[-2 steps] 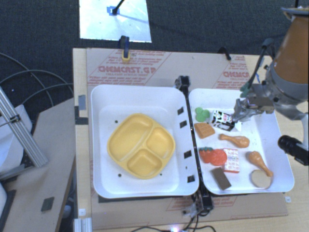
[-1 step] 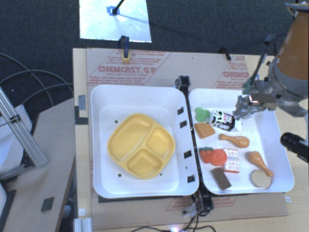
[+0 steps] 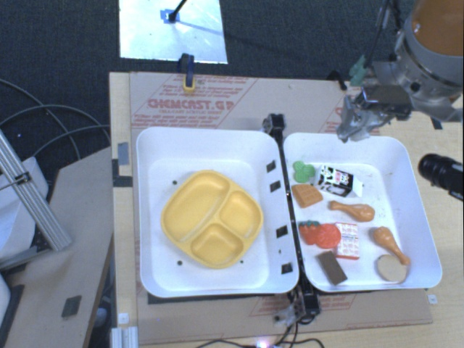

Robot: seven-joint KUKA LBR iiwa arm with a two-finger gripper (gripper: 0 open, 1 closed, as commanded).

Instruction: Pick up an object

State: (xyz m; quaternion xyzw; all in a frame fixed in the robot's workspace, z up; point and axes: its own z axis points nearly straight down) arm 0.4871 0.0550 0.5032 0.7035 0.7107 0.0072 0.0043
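Camera view: the pincer hung above the far rim of the right bin, gripping nothing; how wide it stood could not be told. Nearest below lay the milk carton. A good pick likely needed a straight descent, centred, clear of the green piece

Even, fairly bright light is falling from above, and the two white bins are showing almost no shadow inside them. A reflective square panel on the dark floor is glaring pale blue-white, with a thin dark streak crossing it. The yellow tray is casting only a faint soft edge of shade. The arm at upper right is looking soft and slightly blurred. The whole picture is appearing grainy, with muted colour and low sharpness.
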